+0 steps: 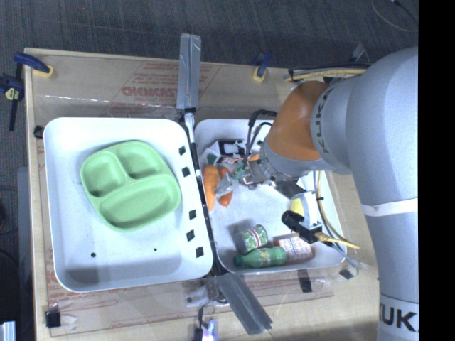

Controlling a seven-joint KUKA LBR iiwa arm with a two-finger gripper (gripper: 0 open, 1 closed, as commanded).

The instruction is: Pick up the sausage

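Note:
In the right bin point(234, 128), my gripper point(233, 179) is down low near the left wall, and the arm's orange band point(298, 123) sits above it. A short reddish-orange piece point(225, 199), which looks like the sausage, pokes out just below the gripper tip and is partly hidden by it. An orange carrot point(210, 183) lies right beside it against the bin wall. I cannot make out whether the gripper touches either piece.
A green-labelled can point(250, 238), a green bottle point(261, 258) and a red-labelled bottle point(295, 247) lie along the right bin's front. A yellow item point(298, 206) lies under the arm. The left bin point(64, 247) holds a green divided plate point(129, 183).

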